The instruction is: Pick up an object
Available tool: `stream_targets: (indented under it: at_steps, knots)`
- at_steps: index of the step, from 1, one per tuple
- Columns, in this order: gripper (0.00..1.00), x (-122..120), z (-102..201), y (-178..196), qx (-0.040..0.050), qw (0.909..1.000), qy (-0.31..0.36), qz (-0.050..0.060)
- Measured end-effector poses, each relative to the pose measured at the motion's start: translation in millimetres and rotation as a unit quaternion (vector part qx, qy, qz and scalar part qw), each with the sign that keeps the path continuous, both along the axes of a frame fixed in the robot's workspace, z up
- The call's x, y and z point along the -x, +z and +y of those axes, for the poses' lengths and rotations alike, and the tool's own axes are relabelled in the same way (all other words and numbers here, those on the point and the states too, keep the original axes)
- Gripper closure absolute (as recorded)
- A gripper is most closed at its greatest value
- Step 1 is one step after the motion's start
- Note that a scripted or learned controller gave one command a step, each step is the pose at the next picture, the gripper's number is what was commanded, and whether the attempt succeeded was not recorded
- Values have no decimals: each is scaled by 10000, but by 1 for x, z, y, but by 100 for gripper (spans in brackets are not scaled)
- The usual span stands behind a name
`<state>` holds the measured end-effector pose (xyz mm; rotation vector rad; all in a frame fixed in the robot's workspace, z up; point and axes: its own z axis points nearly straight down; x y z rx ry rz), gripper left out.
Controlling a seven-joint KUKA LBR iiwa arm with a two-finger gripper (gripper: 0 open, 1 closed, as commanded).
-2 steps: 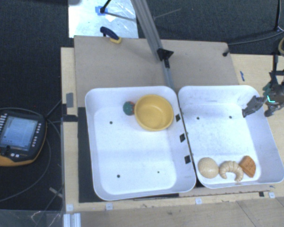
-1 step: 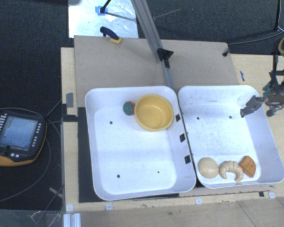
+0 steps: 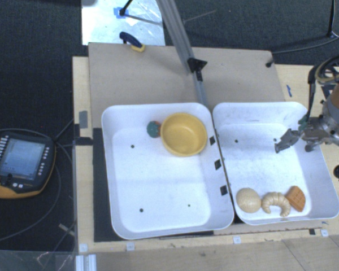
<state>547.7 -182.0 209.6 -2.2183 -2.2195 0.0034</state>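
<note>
Dark carpet surrounds the table. Along the right bin's (image 3: 327,208) near edge lie a bun (image 3: 248,200), croissant (image 3: 276,202) and waffle (image 3: 296,197). Farther back, the gripper (image 3: 283,141) hovers, released; descending there risks grabbing nothing.

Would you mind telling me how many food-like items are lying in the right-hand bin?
3, in a row along the near edge of the right bin: a round bun, a croissant, and a waffle-like piece furthest right.

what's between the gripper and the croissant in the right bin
Nothing: in the camera view, bare white bin floor separates the gripper from the croissant, which lies between a round bun and a waffle-like biscuit.
</note>
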Motion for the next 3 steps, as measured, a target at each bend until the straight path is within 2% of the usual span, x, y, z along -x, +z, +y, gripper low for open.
stream_targets:
  at_steps: [2,3]
  knots:
    - [0,3,5,-113,1,10000,-3,-3]
    - [100,1,5,-101,8,10000,-2,-30]
